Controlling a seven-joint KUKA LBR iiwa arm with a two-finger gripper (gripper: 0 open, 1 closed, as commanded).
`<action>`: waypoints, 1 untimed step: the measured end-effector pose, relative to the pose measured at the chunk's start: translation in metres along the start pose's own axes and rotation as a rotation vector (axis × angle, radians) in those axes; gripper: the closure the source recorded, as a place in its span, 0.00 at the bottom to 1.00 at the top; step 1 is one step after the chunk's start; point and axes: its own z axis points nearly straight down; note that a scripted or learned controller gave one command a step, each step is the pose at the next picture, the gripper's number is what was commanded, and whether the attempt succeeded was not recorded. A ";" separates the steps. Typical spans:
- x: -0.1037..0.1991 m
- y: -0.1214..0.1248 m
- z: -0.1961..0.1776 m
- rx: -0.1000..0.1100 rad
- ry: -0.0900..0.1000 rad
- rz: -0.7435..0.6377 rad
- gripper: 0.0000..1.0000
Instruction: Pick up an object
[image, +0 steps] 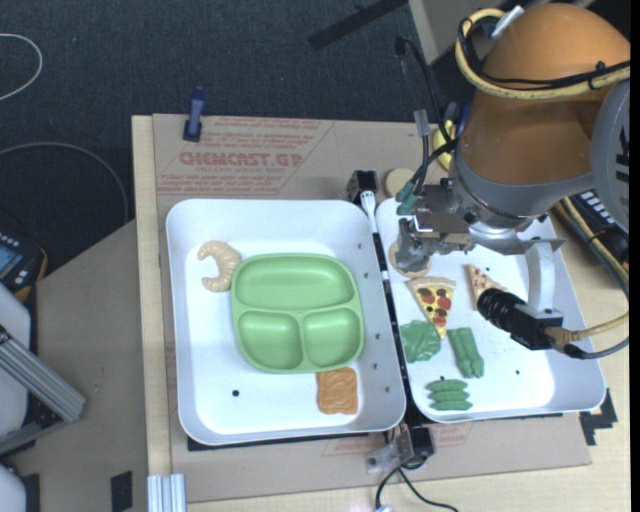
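My gripper (410, 245) hangs over the far left corner of the right bin (575, 385), under the big orange band of the arm. Right beneath it lies a small tan round piece (410, 266), partly hidden by the gripper; whether they touch I cannot tell. Just in front lies a pizza slice (433, 298). A green leafy piece (420, 342), a green bean pod (466, 351) and a pea pod (448, 393) lie nearer the front. A second pizza slice (478, 276) sits to the right.
The left bin (185, 300) holds a green divided plate (297, 310), a croissant (219, 264) at its left and a brown waffle-like piece (338, 390) in front. A black cylinder on a yellow hose (515, 318) hangs over the right bin.
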 end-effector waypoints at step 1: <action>0.004 -0.028 -0.046 -0.012 -0.003 0.012 1.00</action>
